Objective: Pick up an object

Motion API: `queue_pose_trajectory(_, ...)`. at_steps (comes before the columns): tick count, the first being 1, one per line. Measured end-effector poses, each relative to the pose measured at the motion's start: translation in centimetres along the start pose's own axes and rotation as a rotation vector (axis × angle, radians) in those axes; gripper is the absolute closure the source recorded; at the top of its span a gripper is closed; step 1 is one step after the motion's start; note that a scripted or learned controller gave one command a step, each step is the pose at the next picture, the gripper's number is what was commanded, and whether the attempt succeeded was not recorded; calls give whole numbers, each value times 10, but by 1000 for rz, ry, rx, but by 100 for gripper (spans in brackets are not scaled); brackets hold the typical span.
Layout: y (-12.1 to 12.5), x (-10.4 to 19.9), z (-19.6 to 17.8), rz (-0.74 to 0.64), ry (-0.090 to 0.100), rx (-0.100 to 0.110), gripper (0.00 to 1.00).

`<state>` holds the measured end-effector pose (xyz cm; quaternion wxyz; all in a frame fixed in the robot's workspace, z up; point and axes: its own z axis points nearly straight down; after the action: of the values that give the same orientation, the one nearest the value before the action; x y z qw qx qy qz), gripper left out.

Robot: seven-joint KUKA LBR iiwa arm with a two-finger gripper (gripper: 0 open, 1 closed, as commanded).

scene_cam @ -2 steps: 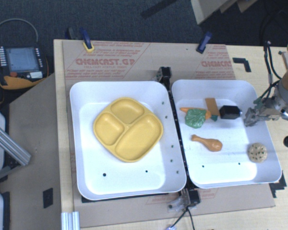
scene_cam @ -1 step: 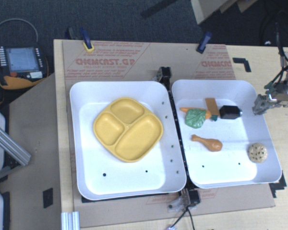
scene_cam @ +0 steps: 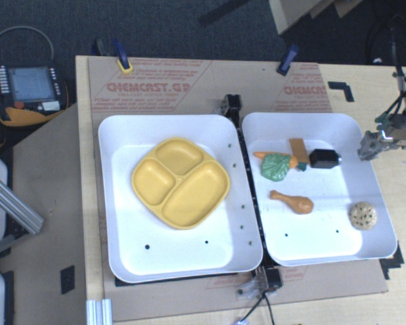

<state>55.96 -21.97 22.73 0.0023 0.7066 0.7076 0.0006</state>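
Gripper (scene_cam: 377,143) at the frame's right edge — finger state unclear; right bin (scene_cam: 325,246) holds a speckled cookie (scene_cam: 363,215), tan spoon-shaped piece (scene_cam: 292,201), leafy carrot (scene_cam: 276,164); left — glossy yellow divided plate (scene_cam: 181,181).

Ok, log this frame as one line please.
phase: approach | gripper: over right bin's right rim, nothing seen held | right bin: carrot, black block, drumstick, cookie | left bin: yellow plate

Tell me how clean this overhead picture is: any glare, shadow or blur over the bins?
Camera view: even, soft light, with mild glare washing out the white walls of the left bin and right bin; only faint shadows under the yellow divided plate and the black block; the gripper at the right edge is small and slightly blurred.
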Motion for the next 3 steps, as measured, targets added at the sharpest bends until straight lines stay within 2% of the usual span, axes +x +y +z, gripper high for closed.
queue_pose_trajectory(2, 31, 99, -3, 0, 2, 2, 100)
queue_pose_trajectory(3, 41, 163, -3, -6, 4, 1, 100)
